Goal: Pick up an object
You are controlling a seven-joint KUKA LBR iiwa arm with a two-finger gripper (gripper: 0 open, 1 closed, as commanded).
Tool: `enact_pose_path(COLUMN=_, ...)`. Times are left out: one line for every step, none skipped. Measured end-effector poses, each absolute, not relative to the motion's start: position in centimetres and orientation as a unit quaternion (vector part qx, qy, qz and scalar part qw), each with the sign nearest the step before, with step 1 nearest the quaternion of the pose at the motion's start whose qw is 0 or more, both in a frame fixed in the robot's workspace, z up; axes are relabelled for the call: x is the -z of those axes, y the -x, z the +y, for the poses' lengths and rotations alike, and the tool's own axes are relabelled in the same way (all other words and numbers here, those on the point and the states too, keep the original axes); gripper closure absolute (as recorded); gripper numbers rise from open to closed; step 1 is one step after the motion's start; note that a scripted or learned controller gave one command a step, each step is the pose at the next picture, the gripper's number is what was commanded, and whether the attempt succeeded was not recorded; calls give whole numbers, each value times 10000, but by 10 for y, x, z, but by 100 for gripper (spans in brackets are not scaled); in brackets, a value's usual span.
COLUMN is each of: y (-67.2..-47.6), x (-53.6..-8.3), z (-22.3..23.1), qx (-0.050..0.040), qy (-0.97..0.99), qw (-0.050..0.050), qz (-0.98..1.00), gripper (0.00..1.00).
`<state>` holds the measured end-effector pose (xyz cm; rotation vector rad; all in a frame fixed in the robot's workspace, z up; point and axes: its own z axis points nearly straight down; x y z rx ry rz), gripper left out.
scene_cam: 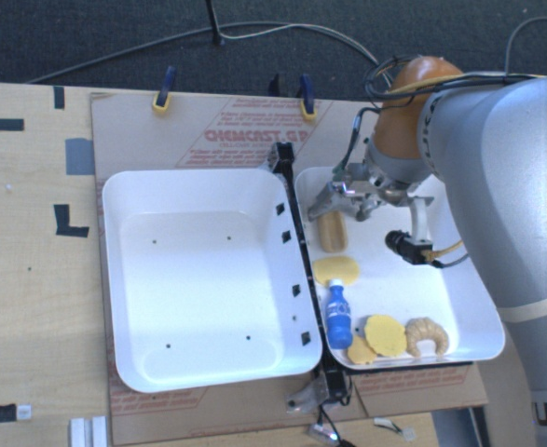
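In the right bin several objects lie along the left wall and front. A tan, roll-shaped object lies at the back left. My gripper hangs just above its far end, open, with nothing between the fingers. Nearer the front lie a pale yellow flat piece, a blue bottle with a white cap, a yellow disc and a croissant-like piece.
The left bin sits beside the right one, with a black divider carrying clips between them. A black cable connector hangs off the wrist over the right bin. The grey arm covers the right bin's right side.
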<state>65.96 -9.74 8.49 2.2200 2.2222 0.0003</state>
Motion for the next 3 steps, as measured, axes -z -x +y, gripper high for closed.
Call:
enact_pose_path(y=-654, x=-85, z=-96, qx=-2, qy=-7069, qw=5, qz=7073, gripper=0)
enact_pose_path(y=-653, x=-85, z=-99, qx=-3, qy=-7068, qw=5, qz=7074, gripper=0)
enact_pose_path(y=-645, x=-85, z=-95, qx=-1, qy=-7070, qw=6, qz=7072, gripper=0)
